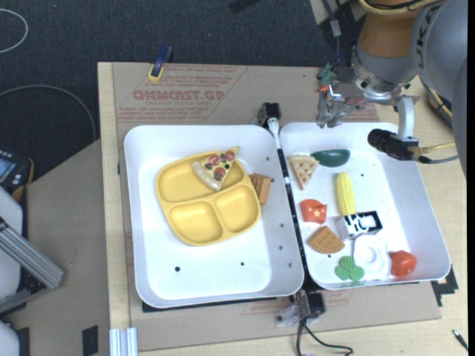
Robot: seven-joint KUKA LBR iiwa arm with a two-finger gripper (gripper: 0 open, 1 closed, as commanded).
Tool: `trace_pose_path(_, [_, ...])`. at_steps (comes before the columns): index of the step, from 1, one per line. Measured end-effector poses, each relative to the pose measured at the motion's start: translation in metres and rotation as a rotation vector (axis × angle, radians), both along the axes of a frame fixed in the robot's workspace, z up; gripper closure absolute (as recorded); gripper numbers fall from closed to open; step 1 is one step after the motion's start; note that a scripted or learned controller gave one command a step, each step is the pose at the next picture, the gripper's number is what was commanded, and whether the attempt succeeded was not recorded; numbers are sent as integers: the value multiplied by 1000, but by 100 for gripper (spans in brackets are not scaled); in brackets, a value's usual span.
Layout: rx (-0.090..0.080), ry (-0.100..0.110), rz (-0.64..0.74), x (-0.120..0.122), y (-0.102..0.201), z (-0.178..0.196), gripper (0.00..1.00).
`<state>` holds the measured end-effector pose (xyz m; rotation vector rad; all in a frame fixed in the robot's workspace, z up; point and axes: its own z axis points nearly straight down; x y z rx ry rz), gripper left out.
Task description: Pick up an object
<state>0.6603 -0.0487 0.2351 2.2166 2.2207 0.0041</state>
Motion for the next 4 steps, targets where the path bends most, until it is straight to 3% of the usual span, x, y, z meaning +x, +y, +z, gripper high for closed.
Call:
trace_pose_path(3, [0, 4, -2, -6, -4, -2, 100])
trace_pose_path(4, [-1, 1, -1, 8, 4, -8, 100])
